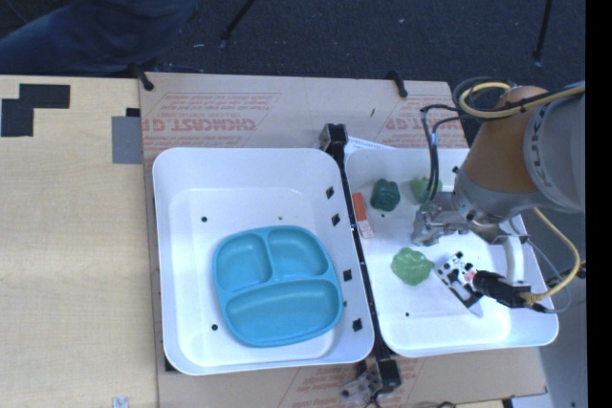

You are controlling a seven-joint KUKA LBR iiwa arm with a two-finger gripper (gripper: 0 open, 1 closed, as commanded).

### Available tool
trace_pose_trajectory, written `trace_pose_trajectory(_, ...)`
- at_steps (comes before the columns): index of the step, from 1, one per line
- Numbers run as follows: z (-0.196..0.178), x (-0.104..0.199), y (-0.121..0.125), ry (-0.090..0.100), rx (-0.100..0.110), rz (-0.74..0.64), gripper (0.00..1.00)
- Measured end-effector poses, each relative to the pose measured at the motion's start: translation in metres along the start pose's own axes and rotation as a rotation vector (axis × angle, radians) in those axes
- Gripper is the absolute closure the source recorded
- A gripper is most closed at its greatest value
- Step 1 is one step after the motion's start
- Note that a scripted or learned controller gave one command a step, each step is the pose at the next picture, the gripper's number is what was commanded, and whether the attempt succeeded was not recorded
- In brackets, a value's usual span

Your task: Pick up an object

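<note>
One light green lump (412,266) lies in the right bin (497,334), with a dark green lump (385,195) and an orange block (359,206) nearby. The gripper (433,226) hangs just above; whether its jaws are open cannot be told. The left bin (182,205) holds one blue divided tray (276,285).

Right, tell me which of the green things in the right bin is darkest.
The dark teal lump near the bin's far left. The other two, one by the arm and one mid-bin, are light green.
</note>
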State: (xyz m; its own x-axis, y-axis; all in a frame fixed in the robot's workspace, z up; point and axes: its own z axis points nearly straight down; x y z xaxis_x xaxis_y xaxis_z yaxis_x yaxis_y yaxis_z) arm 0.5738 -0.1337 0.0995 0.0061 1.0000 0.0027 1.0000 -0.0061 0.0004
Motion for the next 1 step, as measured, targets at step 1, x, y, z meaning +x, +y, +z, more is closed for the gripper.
trace_pose_trajectory(1,-0.0492,0.0029,0.0098,-0.003,-0.002,-0.007,1.00)
